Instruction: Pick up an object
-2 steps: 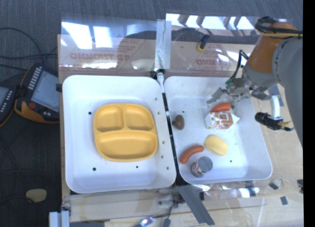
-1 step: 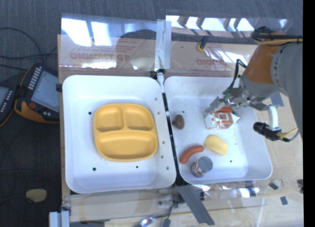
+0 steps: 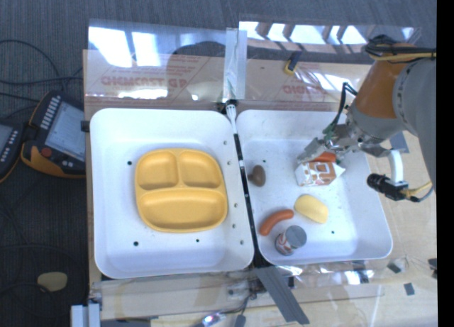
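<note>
Two shallow white bins sit side by side on the bench. The left bin (image 3: pixel 106 176) carries a yellow divided tray (image 3: pixel 181 189), lying flat at about the middle of its floor.

The right bin (image 3: pixel 369 237) carries five loose objects. A small brown lump (image 3: pixel 258 175) rests close to the left wall, roughly halfway along it. A white carton with an orange house print (image 3: pixel 319 172) lies near the centre of the floor, tilted. Just below it, toward the front edge, lies a yellow lemon-shaped piece (image 3: pixel 311 208). A red-orange sausage (image 3: pixel 275 221) lies to the left of the yellow piece, slanted, and a small grey-topped can (image 3: pixel 289 239) stands beside it, near the front edge.

The arm (image 3: pixel 397 95) reaches in over the bin's right rear corner. The gripper (image 3: pixel 328 147) hangs low above the upper edge of the carton, with something red-orange showing just beneath its tip. Whether the tool is clenched or released cannot be told, nor whether it touches the carton.

A pendant controller (image 3: pixel 57 134) lies on the floor beyond the left bin's left edge.
</note>
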